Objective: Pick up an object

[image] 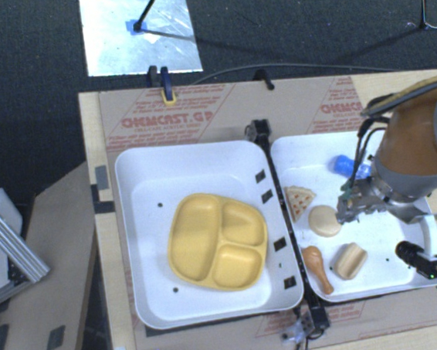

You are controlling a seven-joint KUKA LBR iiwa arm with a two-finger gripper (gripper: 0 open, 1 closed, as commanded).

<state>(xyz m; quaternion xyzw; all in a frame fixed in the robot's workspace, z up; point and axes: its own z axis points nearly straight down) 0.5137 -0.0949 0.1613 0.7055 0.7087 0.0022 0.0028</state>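
We judge approach underway: gripper (346, 205), opening unreadable, just right of the round bun (323, 221); next, descend squarely.

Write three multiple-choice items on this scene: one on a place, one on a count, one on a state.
1. Where is the yellow divided plate?
A. left bin
B. right bin
C. on the bench outside both bins

2. How many compartments does the plate have?
A. two
B. three
C. five

3. How does the pizza slice toy lie?
A. flat on the right bin floor
B. on the plate
C. propped against the drumstick toy

Key: 1 A, it fills the left bin; 2 B, three hollows show; 3 A, it lies flat near the divider.
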